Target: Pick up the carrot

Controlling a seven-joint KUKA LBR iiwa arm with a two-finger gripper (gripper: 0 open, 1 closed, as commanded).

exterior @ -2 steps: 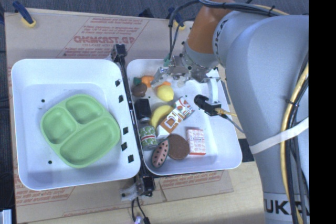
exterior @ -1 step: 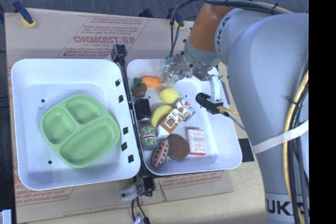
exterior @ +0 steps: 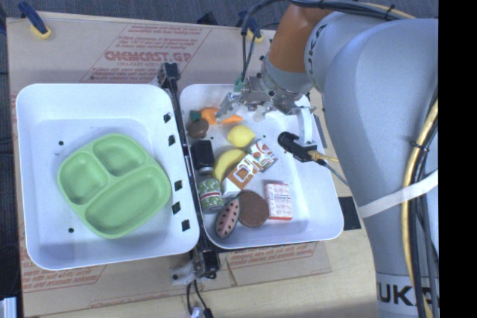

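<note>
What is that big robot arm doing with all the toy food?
The grey arm reaches into the right bin, which is full of toy food. Its gripper is down at the far end, right beside the orange carrot. The carrot lies on the bin floor, not lifted. The left bin holds a green divided plate.
</note>
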